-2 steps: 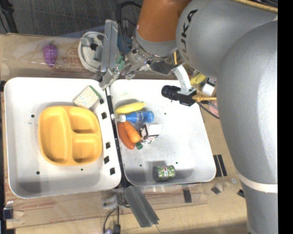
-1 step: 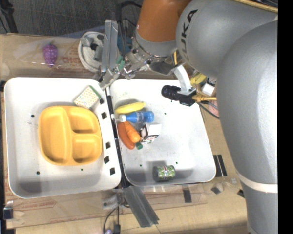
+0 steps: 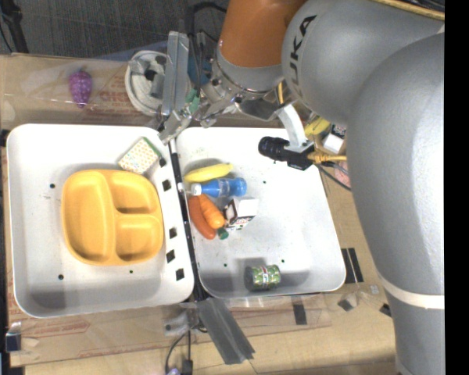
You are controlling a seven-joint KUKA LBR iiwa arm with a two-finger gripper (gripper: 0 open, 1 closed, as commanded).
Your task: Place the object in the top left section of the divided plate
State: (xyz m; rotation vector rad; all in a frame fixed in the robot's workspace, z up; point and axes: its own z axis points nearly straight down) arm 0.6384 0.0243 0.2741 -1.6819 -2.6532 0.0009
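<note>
A yellow divided plate [image 3: 113, 213] lies in the left bin [image 3: 31, 287], with three hollow sections. A speckled beige square [image 3: 139, 156] rests just beyond the plate's far right corner. In the right bin [image 3: 313, 233] a banana [image 3: 207, 172], a blue bottle [image 3: 219, 187], an orange carrot [image 3: 205, 216], a small white and black box [image 3: 241, 212] and a green can [image 3: 263, 276] lie scattered. My gripper [image 3: 172, 122] hangs over the far end of the wall between the bins, close to the speckled square and apart from the right bin's objects.
Purple grapes [image 3: 80, 86] and a white round object [image 3: 147, 80] sit on the bench beyond the bins. The arm's big grey body covers the right side. A black cable part [image 3: 285, 151] hangs over the right bin's far side.
</note>
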